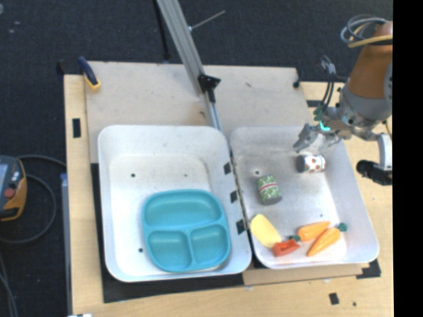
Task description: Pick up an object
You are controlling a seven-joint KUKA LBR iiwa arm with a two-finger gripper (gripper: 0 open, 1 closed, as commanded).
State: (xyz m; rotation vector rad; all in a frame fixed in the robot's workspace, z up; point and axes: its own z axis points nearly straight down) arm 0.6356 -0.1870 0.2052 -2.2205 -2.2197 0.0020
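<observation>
Right white bin (357,197), tool (309,140) — grip unclear — just above small cup (312,163)

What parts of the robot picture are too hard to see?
- End effector: too small and blurred in the camera view to tell open from shut.
- Arm: cut off by the right edge.
- Small white object: blurred, so what it is stays unclear.
- Orange device: cut by the left edge.
</observation>
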